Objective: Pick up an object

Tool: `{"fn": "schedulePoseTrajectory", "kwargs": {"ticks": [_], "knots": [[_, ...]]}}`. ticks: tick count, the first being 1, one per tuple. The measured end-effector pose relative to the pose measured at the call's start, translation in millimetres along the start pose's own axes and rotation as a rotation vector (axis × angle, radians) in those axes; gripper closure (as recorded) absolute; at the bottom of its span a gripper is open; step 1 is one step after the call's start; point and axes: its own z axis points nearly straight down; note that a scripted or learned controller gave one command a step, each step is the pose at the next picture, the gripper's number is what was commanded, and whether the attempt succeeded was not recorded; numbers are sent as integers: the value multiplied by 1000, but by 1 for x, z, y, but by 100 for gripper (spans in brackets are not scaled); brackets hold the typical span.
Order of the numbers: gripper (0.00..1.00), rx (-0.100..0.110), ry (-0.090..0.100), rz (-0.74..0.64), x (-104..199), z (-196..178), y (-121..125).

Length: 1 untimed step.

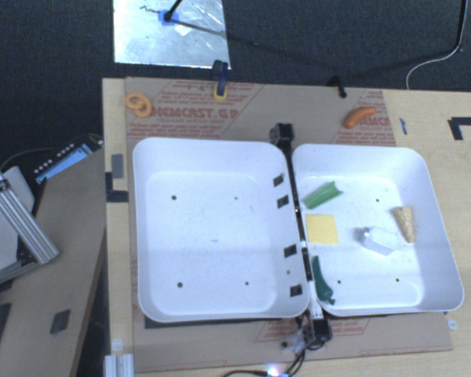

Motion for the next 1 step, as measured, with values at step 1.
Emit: {"fn": "schedulePoseTrajectory", "kwargs": {"ticks": [1], "knots": [[100, -1, 3, -17, 112, 0, 1]]}}
